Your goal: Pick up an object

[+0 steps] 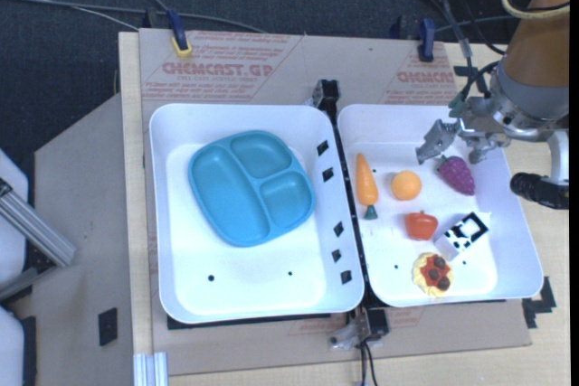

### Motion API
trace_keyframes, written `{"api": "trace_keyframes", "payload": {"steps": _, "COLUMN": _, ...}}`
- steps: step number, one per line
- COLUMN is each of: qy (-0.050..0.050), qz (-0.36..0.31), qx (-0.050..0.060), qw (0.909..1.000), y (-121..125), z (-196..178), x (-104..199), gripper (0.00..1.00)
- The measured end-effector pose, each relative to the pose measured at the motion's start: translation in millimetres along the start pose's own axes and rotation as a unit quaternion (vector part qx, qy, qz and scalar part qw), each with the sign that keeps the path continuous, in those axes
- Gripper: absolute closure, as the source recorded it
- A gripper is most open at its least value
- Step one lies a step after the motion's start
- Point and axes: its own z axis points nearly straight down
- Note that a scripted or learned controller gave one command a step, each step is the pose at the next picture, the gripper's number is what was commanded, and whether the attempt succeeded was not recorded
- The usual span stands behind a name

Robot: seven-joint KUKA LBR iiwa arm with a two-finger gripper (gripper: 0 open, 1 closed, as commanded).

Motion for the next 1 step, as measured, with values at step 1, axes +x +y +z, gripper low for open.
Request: {"api": "trace_keyframes", "payload": {"steps": 1, "qy": -0.001, "qz": -0.001, "qx": -0.006, "qw": 1.0000, "y": 2.4, "z": -6.4, "x": 0.2, "gripper": 0.00}}
